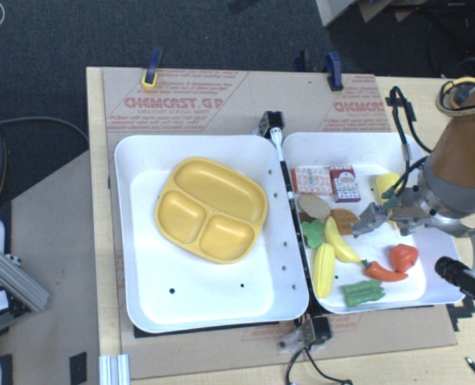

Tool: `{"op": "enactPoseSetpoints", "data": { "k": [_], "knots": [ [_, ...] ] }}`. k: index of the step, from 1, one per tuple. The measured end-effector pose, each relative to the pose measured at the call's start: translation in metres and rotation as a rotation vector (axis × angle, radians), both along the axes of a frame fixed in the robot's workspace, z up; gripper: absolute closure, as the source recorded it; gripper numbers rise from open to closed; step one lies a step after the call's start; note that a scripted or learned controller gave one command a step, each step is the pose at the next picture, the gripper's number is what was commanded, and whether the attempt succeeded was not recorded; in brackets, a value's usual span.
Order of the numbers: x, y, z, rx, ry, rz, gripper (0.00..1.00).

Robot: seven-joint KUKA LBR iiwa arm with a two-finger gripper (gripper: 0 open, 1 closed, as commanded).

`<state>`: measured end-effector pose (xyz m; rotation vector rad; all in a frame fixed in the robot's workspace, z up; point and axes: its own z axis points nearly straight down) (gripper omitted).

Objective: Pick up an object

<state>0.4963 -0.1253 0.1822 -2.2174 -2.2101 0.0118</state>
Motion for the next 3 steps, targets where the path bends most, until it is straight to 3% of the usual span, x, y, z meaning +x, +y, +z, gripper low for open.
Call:
{"op": "enactPoseSetpoints", "data": {
  "k": [1,3],
  "knots": [
    [0.003,0.0,0.006,-0.002,-0.013,0.003,0.0],
    [0.006,0.006,-0.1,0.0,-0.008,0.002,0.0]
  ]
}}
